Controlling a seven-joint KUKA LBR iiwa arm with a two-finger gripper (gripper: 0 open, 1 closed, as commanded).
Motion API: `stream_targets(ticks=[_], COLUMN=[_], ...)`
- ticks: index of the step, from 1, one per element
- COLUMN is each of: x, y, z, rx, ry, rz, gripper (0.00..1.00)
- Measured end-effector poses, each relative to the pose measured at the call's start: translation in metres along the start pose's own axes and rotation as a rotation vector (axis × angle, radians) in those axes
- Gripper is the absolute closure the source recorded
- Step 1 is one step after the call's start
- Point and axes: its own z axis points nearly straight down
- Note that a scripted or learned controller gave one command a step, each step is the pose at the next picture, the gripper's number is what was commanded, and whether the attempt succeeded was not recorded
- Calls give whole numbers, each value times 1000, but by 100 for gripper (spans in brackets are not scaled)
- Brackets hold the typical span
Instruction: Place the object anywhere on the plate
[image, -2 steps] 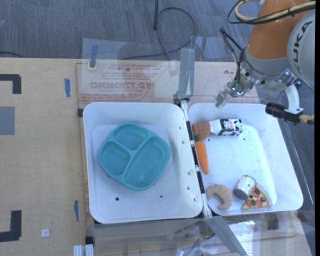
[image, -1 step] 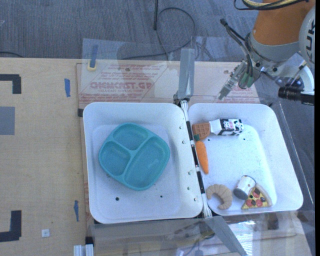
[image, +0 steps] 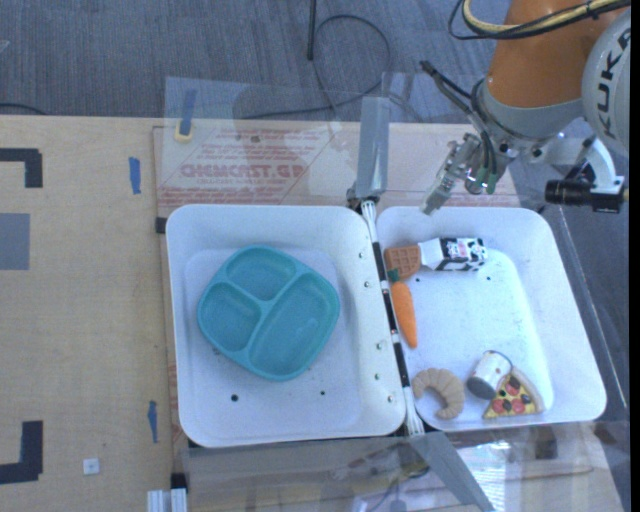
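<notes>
- The pincer hangs above the far rim of the right bin, tilted; whether it is spread or pressed together I cannot tell, and nothing shows in it.
- The teal plate, split into three sections, sits in the left bin with nothing on it.
- Along the right bin's left wall lies a carrot, with a waffle just beyond its top end.
- Beside the waffle lies a small carton on its side.
- At the near edge sit a croissant, a tin can and a pizza slice, the can touching the slice.
- Both bins rest on the tabletop.
</notes>
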Motion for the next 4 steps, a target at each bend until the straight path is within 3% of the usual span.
stream_targets(ticks=[1, 2, 3, 4], x=[12, 48, 35, -30], y=[7, 34, -12, -48], z=[-72, 30, -35, -34], rx=[-3, -2, -1, 0], ry=[-6, -1, -4, -4], rz=[-258, -460, 229, 274], gripper=[100, 100, 100, 100])
